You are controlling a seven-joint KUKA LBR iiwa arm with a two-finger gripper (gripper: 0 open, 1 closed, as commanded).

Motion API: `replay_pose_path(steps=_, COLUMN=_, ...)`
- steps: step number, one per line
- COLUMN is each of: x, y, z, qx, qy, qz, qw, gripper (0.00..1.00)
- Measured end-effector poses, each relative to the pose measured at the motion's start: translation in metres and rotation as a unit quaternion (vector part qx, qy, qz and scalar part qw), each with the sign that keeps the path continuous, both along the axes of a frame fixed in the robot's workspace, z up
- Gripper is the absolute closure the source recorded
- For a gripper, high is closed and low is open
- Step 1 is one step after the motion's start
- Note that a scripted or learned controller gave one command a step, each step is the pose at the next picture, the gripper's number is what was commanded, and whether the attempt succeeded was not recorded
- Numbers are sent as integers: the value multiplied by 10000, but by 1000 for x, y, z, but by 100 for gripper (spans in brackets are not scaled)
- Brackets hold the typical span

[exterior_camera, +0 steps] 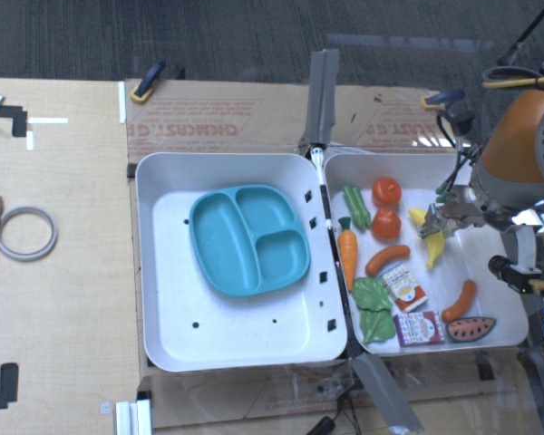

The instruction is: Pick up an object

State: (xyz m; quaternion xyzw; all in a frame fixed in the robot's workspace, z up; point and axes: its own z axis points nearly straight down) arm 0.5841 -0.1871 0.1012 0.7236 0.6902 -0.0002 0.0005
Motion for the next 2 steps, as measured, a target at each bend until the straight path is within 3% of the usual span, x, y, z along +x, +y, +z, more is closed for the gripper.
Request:
replay_pose_path(steps=1, x=-53, y=16, z=-9, qx=5, qy=5, qz=165, qw=9999, gripper=100)
replay_pose_path(steps=2, x=25, y=45, z=90, qx=-3, qy=2, qz=362, qw=9993, gripper=100)
